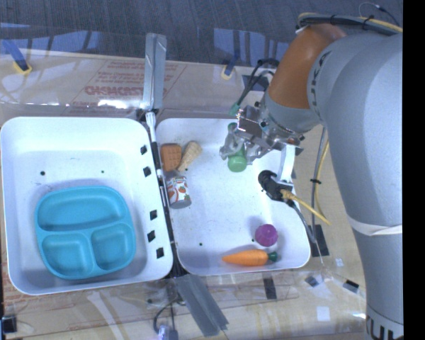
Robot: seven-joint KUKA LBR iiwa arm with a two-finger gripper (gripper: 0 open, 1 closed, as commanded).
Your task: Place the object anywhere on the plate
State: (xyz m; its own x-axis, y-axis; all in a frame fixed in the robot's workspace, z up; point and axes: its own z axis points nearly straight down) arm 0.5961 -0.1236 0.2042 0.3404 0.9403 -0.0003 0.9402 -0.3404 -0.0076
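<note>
Glossy blue plastic plate [85,239], matt white plastic bins [71,129], smooth orange plastic carrot [246,258], metal claw [237,151].

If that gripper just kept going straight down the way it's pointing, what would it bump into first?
Probably the small green object right beneath the gripper, then the right bin's floor. Depth is hard to judge from this angle.

plate [85,234] – blue | carrot [246,258] – orange | bins [28,137] – white | ball [236,163] – green

Arm [354,119] low, jaws closed on load
</note>
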